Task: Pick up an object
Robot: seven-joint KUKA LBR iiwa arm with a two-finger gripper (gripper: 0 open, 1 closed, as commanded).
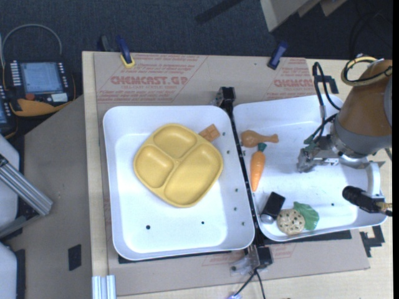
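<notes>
Hovering over bare floor in the right bin (293,120), the gripper (310,159) grasps nothing; whether it is released or clenched cannot be told. Nearest lies the toy carrot (257,169), to its left, long axis running up-down the frame beside the divider.

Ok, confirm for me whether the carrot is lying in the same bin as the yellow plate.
No, the carrot lies in the right bin, while the yellow plate sits in the left bin.
</notes>
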